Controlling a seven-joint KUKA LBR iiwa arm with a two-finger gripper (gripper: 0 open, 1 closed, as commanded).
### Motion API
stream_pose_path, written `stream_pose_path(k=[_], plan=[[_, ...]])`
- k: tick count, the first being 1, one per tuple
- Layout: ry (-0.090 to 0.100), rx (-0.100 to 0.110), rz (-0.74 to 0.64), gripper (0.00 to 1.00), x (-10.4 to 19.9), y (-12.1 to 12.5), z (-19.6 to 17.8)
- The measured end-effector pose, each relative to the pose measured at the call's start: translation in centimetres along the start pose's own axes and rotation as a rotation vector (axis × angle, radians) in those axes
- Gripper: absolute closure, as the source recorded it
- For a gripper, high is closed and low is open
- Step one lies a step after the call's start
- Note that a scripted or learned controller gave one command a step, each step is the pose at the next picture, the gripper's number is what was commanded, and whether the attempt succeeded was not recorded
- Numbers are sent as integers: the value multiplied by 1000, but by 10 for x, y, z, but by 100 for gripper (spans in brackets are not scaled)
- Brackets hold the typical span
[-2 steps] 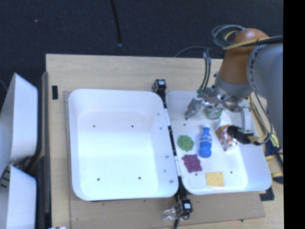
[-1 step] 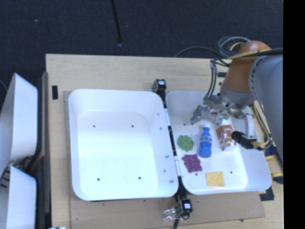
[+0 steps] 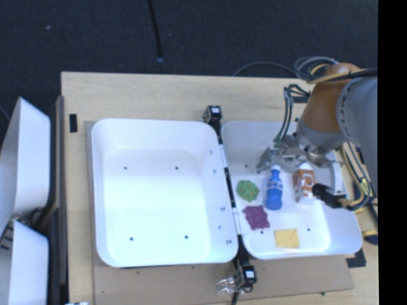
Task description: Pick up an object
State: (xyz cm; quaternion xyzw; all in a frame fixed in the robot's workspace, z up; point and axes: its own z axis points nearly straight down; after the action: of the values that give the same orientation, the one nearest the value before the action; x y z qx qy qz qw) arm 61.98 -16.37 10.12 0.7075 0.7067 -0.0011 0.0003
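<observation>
Gripper [image 3: 283, 159] hangs low over the back half of the right bin [image 3: 318, 243], with the grey arm [image 3: 331, 107] coming in from the right. We cannot tell whether it is released or clenched. Its metal parts blur against the white floor, and we see nothing held in it.

We judge the likeliest target to be the blue bottle [image 3: 274, 188], near the bin's middle. Its narrow end points toward the gripper and sits just beside it. It seems to lie flat, though we cannot be sure.

Risks as we read them:
- The bottle is round, so a close off its axis could roll it aside or squeeze it out.
- The gripper looks to be over the narrow end, not the body. A hold there could let the bottle tip out on the lift.
- A brown-and-white packet [image 3: 304, 183] lies just beside the bottle on the right. A descent between them could nudge it or catch both.
- A green lump [image 3: 247, 189] lies near the bottle's left and a purple lump [image 3: 256, 216] near its far end. A rolling bottle would run into them.

Also around: a yellow square [image 3: 287, 238] lies near the front wall, apart from the cluster. The left bin [image 3: 102, 145] sits alongside, its rim meeting the right bin's.
</observation>
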Motion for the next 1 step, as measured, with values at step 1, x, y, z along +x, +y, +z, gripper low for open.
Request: stream_pose_path(k=[1], plan=[[0,0,1,0,3,-18,0]])
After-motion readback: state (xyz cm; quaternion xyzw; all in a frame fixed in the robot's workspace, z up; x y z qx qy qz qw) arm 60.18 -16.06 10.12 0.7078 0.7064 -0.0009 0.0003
